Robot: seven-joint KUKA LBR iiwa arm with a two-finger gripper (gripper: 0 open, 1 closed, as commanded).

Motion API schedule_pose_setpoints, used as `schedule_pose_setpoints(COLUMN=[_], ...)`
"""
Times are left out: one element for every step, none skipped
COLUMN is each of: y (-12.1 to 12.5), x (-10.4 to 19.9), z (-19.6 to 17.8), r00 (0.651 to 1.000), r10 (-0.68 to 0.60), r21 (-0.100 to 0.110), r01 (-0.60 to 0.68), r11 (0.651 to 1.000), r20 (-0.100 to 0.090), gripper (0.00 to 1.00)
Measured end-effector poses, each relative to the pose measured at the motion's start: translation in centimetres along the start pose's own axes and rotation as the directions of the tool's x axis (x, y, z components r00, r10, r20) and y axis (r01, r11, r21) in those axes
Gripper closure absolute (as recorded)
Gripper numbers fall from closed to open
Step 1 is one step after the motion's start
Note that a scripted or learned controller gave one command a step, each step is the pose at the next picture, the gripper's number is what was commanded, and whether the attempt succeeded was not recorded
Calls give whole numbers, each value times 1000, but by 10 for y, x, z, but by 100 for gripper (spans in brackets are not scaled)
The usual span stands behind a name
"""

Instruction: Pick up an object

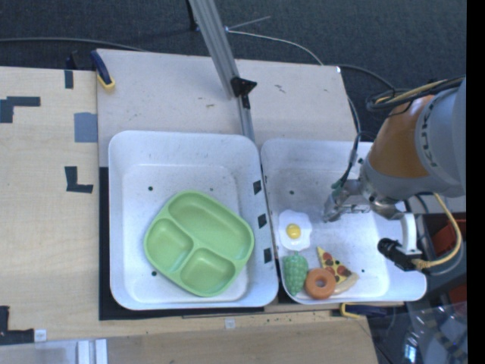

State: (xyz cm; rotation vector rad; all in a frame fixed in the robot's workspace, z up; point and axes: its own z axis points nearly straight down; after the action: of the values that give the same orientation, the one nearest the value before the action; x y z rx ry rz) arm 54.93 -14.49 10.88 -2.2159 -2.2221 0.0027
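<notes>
Gripper (334, 209) low inside the right shallow white bin (303, 161), over bare floor; whether its fingers stand wide or narrow, cannot tell. Toy fried egg with yellow yolk (294, 231) lies just left of it. Near the front wall: green leafy toy vegetable (295, 268), orange toy doughnut (320, 283), toy pizza slice (335, 267), bunched together. Left white bin (121, 203) holds a light green three-compartment plastic plate (198, 243)

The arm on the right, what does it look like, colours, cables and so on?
The arm is a thick, rounded grey body with a broad orange band above the wrist. A small dark metal gripper sits at its tip. Yellow and black cables loop along its side, and a white bracket with a black fitting hangs below it.
</notes>
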Motion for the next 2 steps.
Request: schedule_pose_setpoints(y=[-9, -8], x=[0, 0], z=[-47, -100], r00=[1000, 1000], r10=[2, 1], r21=[-6, -8], r01=[-2, -1], r11=[1000, 1000], r20=[2, 2], gripper=[100, 100])
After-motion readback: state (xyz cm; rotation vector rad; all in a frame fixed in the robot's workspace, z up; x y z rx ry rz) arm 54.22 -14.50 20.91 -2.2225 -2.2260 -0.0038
